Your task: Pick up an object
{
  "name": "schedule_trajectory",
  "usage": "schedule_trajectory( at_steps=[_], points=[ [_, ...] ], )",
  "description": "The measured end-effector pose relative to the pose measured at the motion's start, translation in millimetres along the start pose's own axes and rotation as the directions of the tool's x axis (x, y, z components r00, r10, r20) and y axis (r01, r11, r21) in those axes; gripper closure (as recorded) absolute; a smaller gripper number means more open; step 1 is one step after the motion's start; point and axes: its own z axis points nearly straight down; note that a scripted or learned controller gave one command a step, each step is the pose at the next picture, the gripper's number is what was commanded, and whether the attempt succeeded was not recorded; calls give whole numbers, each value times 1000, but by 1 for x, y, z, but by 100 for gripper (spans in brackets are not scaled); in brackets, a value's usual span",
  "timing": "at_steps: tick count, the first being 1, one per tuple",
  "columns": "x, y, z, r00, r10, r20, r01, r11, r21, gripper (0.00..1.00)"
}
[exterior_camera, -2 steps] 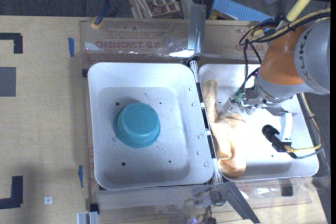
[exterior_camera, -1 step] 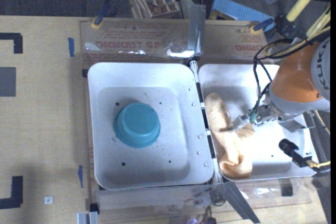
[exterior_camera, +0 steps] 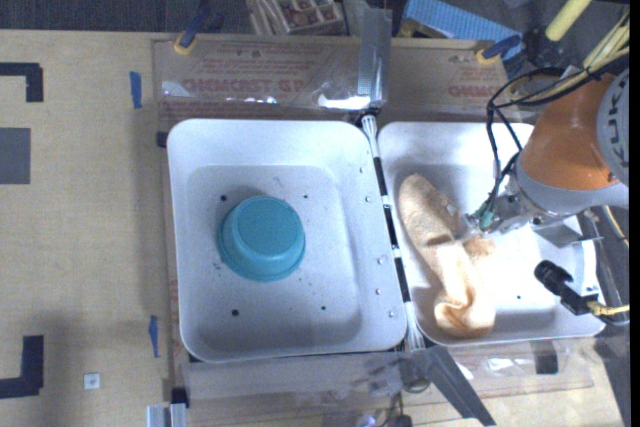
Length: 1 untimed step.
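The gripper (exterior_camera: 478, 233), its grasp not discernible, is hovering at the right flank of the bread loaf (exterior_camera: 440, 250) lying lengthwise, far-to-near, in the right bin (exterior_camera: 520, 320).

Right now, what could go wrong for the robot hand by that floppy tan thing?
The hand sits low at the tan cloth in the right bin. A limp cloth could slide out or come up by just one corner. The cloth also lies against the wall between the bins, so it might snag or drag there. The black cable near the wrist could catch as well.
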Motion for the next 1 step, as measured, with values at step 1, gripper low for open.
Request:
schedule_trajectory(
  at_steps=[1],
  points=[
    [62, 65, -83, 999, -51, -3, 51, 999, 14, 100]
  ],
)
